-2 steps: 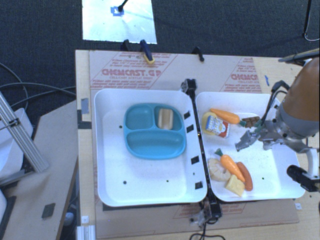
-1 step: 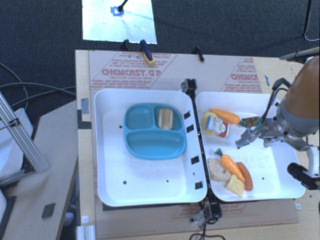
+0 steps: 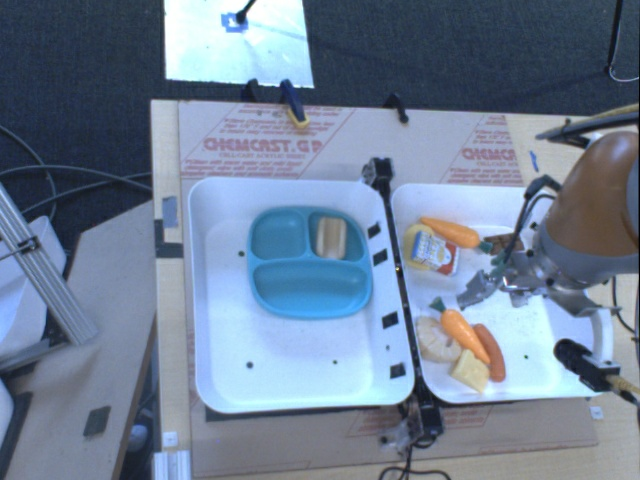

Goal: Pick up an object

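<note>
Roughly, largest first:
worktop (image 3: 250,133): carries two white bins side by side.
left bin (image 3: 225,298): holds blue divided plate (image 3: 300,288), bread slice (image 3: 331,236) in its small compartment.
right bin (image 3: 530,368): the pick targets; condiment packet (image 3: 432,250), carrot (image 3: 450,232) behind it, second carrot (image 3: 462,334), sausage (image 3: 492,350) beside it, cheese wedge (image 3: 469,370), pale round food (image 3: 434,338).
arm (image 3: 595,213): covers the bin's right side.
fingers (image 3: 478,290): low over bare floor between packet and second carrot; can't tell how wide, nothing seen between them.
step advice: second carrot lies nearest; come straight down, straddle its narrow width, avoid sausage touching alongside.
hard to see: finger gap blurred; dark item by upper carrot's tip unclear.
</note>
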Motion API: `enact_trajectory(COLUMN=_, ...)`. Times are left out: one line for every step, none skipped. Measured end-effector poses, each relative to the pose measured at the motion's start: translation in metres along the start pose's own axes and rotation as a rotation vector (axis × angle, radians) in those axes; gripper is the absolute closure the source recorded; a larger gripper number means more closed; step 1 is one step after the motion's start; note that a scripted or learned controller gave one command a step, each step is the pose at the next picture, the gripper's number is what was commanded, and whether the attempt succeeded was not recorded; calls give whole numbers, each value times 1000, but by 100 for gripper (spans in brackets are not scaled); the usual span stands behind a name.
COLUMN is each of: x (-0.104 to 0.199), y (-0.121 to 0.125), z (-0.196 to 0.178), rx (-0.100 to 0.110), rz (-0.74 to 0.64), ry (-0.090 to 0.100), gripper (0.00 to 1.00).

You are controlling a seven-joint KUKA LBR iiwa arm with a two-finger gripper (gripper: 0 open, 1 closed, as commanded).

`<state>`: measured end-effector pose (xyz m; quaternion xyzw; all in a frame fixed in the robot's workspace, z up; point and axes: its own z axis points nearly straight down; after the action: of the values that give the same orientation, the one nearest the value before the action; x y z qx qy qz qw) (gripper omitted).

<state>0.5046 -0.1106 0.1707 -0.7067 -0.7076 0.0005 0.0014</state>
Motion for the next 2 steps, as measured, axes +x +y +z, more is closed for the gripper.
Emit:
enact_trajectory(x=1, y=-3, z=42, rx=0, rz=1, ry=0, gripper=0)
enact_trajectory(x=1, y=-3, z=88, rx=-3, rz=0, ry=-1, gripper=0)
